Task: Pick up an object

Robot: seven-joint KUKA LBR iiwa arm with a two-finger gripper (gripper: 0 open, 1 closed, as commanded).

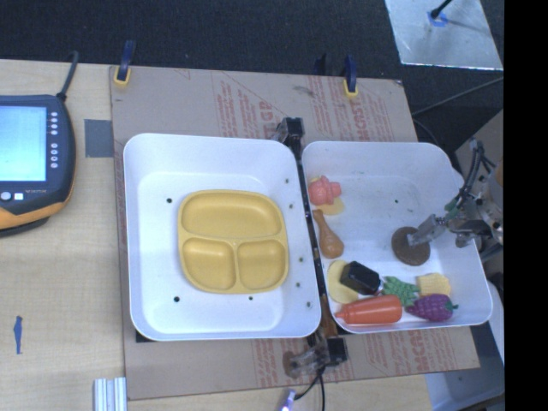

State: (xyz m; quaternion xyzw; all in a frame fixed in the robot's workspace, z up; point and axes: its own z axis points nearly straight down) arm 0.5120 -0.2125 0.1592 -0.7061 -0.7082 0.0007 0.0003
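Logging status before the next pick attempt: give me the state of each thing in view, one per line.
Yellow three-compartment plastic tray: flat in the left white bin, nothing in it.
Orange toy carrot: lying on its side, right white bin.
Purple toy grape bunch: lying at the near wall.
Brown round disc: flat, at the gripper.
Pendant: screen lit.

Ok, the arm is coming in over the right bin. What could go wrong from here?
The gripper is by the brown disc, which looks flat and may slip out of a pinch. The toys in the near corner, the carrot, grapes and black block, lie packed together, so a grab there could catch two or push one aside. The arm is also close to the bin wall and could clip it.
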